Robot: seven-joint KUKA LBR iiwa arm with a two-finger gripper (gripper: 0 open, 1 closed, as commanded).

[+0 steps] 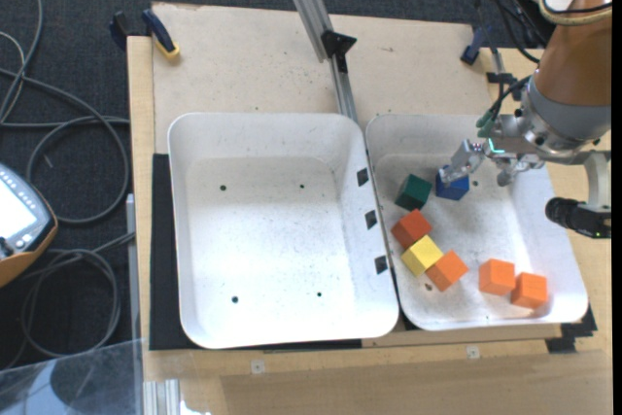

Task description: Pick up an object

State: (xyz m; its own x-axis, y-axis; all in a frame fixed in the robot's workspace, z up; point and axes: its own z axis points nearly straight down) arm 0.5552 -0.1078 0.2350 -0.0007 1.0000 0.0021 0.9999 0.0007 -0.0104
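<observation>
My gripper (463,168) reaches into the right bin (554,253) from the right, near its back wall. A blue block (452,187) lies directly under its tip, touching or nearly touching it; the slanted view hides whether the block is gripped. A dark green block (415,191) sits just left of the blue one. Below them, near the bin's left wall, lie a red-orange block (411,227), a yellow block (424,255) and an orange block (446,269). Two more orange blocks (497,276) (530,290) rest at the front right.
The left bin (194,238) stands beside the right one, sharing a divider with black clips (370,220). A metal pole (311,0) rises from the bench behind the bins. Clamps (160,32) and cables lie around the bench edges.
</observation>
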